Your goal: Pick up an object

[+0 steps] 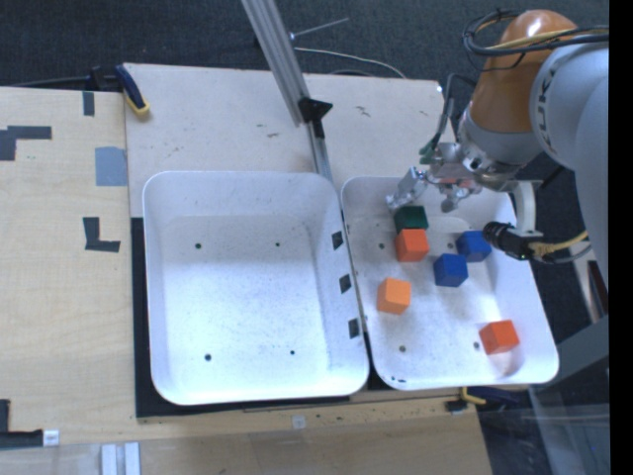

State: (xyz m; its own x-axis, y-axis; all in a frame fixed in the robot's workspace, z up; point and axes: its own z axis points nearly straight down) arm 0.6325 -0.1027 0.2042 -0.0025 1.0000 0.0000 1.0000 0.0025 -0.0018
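The right bin (440,349) holds several small blocks. A dark green block (411,218) lies at its far left, touching an orange-red block (411,244) just in front of it. Two blue blocks (474,245) (451,269) sit to the right, an orange block (395,295) lies nearer the front, and a red block (498,336) rests at the front right. My gripper (426,197) hangs at the far end of this bin, just behind and above the green block. It is open, with nothing between its fingers.
The left bin (247,295) stands beside the right one, their walls meeting near the middle. A slanted metal rail (282,57) runs down to the bins' far edge. A black cable (539,250) hangs off the arm over the right rim.
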